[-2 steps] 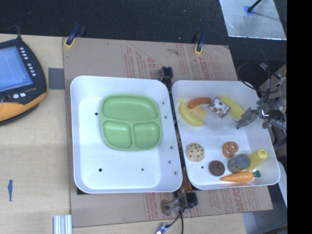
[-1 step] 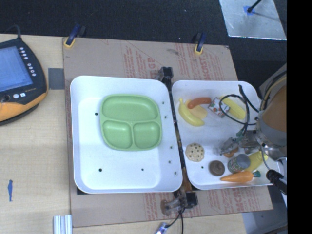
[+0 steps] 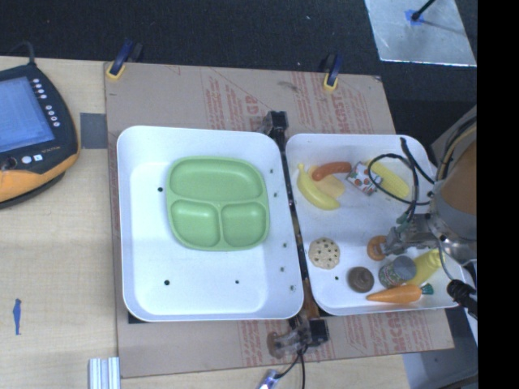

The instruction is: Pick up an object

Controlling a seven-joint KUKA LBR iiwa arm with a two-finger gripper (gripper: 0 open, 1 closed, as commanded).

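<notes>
In the right bin, the gripper hangs low among a carrot, grey can, brown disc and cookie, its grasp impossible to judge; the left bin holds a green divided plate

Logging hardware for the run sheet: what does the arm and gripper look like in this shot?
Grey arm with an orange band above the wrist, entering from the right edge. Black cables loop off it over the right white bin. The gripper is dull grey metal.
</notes>
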